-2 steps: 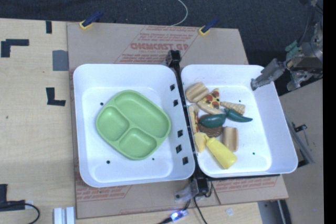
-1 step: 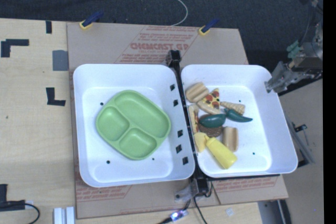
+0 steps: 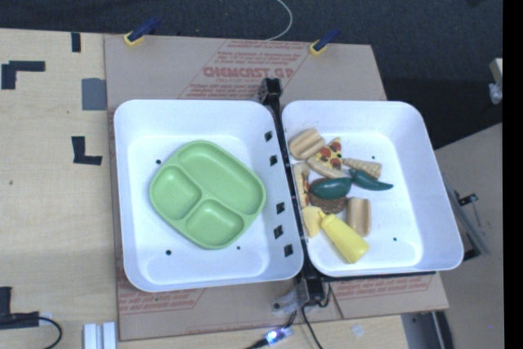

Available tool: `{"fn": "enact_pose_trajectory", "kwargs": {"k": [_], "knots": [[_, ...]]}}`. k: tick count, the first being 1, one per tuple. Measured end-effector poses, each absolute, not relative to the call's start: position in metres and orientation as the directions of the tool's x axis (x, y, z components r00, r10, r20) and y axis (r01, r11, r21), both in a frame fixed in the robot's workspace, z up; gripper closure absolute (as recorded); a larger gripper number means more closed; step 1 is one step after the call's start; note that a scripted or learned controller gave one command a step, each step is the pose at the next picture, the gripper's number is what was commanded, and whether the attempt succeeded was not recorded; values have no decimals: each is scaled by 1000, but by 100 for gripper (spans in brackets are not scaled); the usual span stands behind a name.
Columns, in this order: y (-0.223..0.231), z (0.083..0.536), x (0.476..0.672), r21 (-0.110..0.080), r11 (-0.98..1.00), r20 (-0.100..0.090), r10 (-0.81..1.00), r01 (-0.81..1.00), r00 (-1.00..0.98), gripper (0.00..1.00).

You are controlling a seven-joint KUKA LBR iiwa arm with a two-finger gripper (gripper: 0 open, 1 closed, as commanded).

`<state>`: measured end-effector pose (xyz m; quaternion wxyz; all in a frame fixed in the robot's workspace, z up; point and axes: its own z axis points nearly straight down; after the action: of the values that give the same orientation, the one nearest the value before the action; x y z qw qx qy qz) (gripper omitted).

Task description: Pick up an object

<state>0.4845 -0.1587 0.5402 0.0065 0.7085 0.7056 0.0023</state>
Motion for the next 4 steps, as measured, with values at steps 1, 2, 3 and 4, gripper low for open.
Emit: {"fn": "enact_pose_trajectory", "kwargs": {"k": [1, 2, 3, 4], "knots": [[-155, 544, 486, 1, 2, -2, 1000, 1000, -2, 100], [-155, 554, 486, 1, 2, -3, 1000, 1000, -2, 100], [-154, 564, 487, 1, 3, -3, 1000, 1000, -3, 100], [-154, 574, 487, 1, 4, -4, 1000, 1000, -4, 100]]}}
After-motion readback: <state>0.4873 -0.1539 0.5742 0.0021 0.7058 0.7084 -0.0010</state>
